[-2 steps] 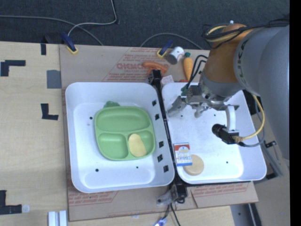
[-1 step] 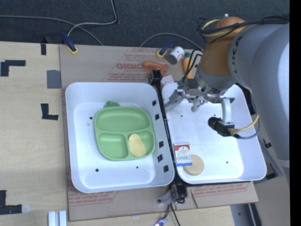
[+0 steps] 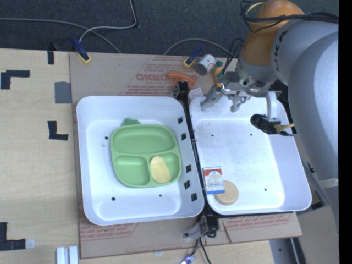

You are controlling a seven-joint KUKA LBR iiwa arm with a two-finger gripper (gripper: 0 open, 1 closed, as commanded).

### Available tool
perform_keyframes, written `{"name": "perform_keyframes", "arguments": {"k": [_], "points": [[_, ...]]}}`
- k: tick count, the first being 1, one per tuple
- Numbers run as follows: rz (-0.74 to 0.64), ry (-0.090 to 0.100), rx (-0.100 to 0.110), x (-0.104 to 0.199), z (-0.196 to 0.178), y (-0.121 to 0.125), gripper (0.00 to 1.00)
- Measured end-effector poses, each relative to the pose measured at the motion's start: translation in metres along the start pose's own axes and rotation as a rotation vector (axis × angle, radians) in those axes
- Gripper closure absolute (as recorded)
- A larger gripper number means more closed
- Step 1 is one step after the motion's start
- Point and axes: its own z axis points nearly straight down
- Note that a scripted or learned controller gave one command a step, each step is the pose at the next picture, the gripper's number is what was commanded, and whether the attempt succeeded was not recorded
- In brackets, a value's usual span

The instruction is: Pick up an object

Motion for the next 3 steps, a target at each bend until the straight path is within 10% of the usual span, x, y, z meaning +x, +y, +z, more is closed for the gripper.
{"name": "perform_keyframes", "arguments": {"k": [1,2,3], "points": [[-0.001,0.001,0.000,0.036,0.000,0.000,0.00],[0.002,-0.001,0.000,-0.044,0.012,-0.040,0.00],[0.000,0.001,-0.002,-0.037,0.098,-0.055,0.00]]}}
